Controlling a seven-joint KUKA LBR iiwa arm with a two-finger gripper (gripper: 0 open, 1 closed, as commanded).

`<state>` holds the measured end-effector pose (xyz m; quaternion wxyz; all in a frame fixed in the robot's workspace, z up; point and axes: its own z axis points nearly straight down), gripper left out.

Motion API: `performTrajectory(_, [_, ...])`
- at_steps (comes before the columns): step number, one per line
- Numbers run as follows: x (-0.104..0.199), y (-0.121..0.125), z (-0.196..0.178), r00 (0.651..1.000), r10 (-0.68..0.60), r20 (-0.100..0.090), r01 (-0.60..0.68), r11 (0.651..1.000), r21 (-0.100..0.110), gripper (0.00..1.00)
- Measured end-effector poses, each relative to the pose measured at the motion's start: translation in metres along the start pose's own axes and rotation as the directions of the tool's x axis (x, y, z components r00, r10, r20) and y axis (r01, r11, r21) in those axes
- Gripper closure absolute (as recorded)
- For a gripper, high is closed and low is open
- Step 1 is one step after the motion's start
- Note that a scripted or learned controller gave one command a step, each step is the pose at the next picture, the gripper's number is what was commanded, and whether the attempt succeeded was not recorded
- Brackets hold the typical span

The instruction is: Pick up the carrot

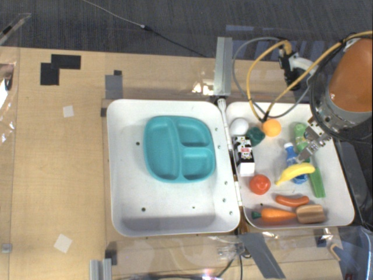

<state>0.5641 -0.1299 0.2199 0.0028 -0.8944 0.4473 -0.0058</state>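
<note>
The left bin (125, 174) holds a teal divided tray (178, 148), which lies flat in the upper middle of it. To the right of this bin, touching it along the centre wall, stands the right bin (344, 214), and all places below are given relative to this right bin. At its left wall there is a small white block with black marks (244, 154), and above it a white ball (238, 125) beside a dark green piece (254, 136). An orange ball (271, 128) lies near the top, just right of the green piece. Lower, a red tomato (260, 184) sits left of centre. The carrot (277, 215) lies on its side along the bottom wall, at the lower left, just below a red sausage (292, 201) and touching a brown bread roll (310, 214) on its right end. A yellow banana (295, 172) lies in the middle, partly over a blue object (291, 156). A long green vegetable (315, 179) lies at the right side. The gripper (309, 146) hangs over the upper right part, well apart from the carrot; its fingers hold nothing, and I cannot tell how wide they stand.
</note>
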Motion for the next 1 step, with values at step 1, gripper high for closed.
performTrajectory(1, [-0.0352,0.0320,0.1159,0.912,0.411,0.007,-0.411,0.912,-0.012,1.00])
